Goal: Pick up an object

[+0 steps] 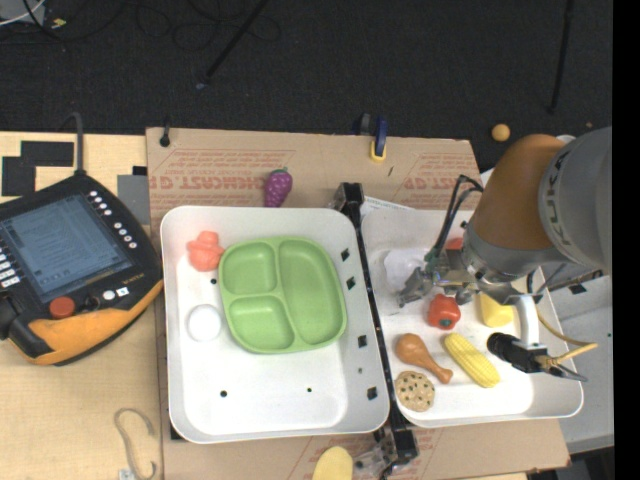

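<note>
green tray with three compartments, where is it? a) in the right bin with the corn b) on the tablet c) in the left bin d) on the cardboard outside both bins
c: the green tray lies inside the left bin, next to a pink toy and a white disc, while the corn lies in the right bin.

A teach pendant [70, 258] lies beside purple grapes [278, 186].
</note>
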You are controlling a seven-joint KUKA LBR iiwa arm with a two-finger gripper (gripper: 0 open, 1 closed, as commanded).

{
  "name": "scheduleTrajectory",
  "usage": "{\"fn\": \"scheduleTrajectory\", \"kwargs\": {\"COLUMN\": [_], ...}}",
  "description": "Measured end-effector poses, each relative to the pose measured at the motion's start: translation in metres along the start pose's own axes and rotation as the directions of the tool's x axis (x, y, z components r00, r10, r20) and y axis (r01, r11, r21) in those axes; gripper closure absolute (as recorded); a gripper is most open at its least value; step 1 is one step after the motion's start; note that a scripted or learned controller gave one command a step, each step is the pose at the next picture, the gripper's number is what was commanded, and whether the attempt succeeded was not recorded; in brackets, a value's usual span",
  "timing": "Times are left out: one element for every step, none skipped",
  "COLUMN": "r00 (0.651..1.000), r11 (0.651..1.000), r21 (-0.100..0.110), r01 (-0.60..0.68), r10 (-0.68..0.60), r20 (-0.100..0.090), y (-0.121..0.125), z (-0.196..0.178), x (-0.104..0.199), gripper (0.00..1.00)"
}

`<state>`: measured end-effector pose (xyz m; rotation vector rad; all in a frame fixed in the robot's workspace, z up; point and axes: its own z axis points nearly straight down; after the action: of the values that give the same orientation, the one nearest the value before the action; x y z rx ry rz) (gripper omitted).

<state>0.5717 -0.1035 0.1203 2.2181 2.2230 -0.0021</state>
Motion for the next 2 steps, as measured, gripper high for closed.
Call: {"fn": "scheduleTrajectory", "kwargs": {"r00": [1.0, 1.0], "r11": [1.0, 1.0], "r21": [0.006, 0.005], "r01": [-0.002, -0.008], "r10": [0.002, 0.009], "r20": [-0.004, -0.004], "y": [0.0, 0.0], "z": [0.035, 0.023], "x": [0.004, 0.002], "gripper": [0.0, 1.0]}}
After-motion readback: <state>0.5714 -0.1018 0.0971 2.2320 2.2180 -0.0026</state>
